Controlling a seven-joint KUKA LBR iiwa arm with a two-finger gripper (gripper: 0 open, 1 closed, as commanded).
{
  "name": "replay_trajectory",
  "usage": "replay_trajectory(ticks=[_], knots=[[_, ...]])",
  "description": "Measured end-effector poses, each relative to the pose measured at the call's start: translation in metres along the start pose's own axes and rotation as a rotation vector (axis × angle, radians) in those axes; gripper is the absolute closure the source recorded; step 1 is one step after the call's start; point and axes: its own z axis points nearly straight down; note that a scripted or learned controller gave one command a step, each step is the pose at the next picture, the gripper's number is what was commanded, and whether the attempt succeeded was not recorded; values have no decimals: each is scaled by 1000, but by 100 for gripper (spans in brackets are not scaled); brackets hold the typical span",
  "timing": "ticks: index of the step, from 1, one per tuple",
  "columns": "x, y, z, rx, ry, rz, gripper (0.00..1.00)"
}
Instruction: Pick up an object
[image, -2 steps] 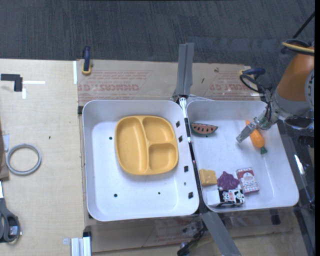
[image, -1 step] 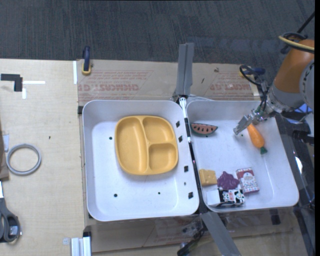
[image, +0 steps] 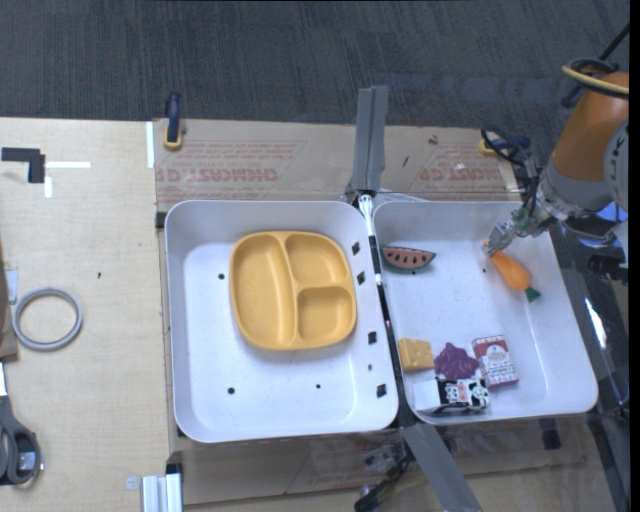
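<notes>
two white bins are seen side by side on the bench. the left bin (image: 200, 400) holds a yellow divided plate (image: 293, 290), lying flat, upper middle of that bin. the right bin (image: 560, 395) holds the small items: a watermelon slice (image: 409, 258) at its upper left near the divider, a carrot (image: 512, 272) at its upper right, and along the lower edge a yellow block (image: 416, 353), a purple grape bunch (image: 456, 359), a red carton (image: 495, 361) and a black-and-white cow figure (image: 464, 394). the grape bunch sits between block and carton, touching or nearly touching the carton; the cow is just below the grapes.

the arm is seen at the right edge of the frame, orange band uppermost, wrist slanted down-left. the gripper (image: 497, 240) is placed over the upper right corner of the right bin, tip just above and left of the carrot's orange end. contact with the carrot cannot be told. the state of the fingers cannot be told; they are too small and blurred.

on the bench at left of the frame a grey ring (image: 45, 318) is laid flat, with scissors (image: 18, 452) at the lower left corner.
</notes>
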Motion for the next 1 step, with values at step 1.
replay_trajectory(ticks=[1], knots=[[89, 41, -96, 4, 2, 277, 100]])
